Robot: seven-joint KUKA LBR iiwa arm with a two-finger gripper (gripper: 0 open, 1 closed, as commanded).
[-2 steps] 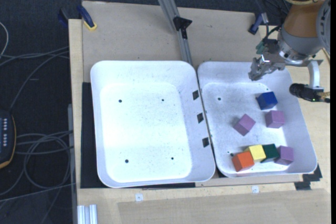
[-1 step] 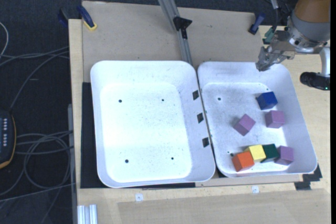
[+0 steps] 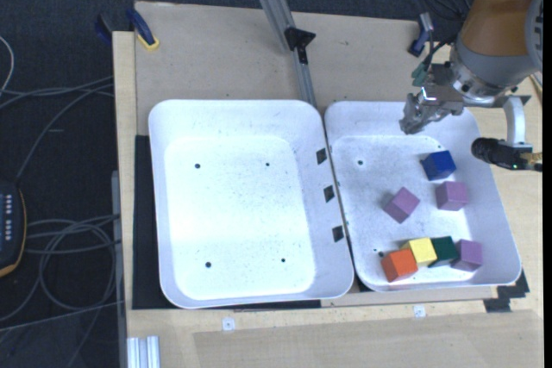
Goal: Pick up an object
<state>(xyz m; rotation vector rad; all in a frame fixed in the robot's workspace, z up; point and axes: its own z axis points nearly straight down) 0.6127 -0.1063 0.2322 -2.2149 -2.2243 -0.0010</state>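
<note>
- Gripper (image 3: pixel 420 116) over far edge of right bin (image 3: pixel 496 211), nothing between fingers; apart or together: can't tell.
- Blue cube (image 3: pixel 438 165) just near-right of gripper, not touching.
- 2 purple cubes mid-bin: (image 3: pixel 401 204) & (image 3: pixel 452 196).
- Near edge row: orange cube (image 3: pixel 399 265), yellow cube (image 3: pixel 423 251), green cube (image 3: pixel 444 250), 3rd purple cube (image 3: pixel 470 254).
- Left bin (image 3: pixel 164 185) w/ no cubes.

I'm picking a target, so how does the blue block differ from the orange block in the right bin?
The blue cube-shaped block stands alone near the bin's far side, close to the gripper; the orange cube-shaped block sits at the near rim, touching a yellow block in a row. They look similar in size and shape.
</note>
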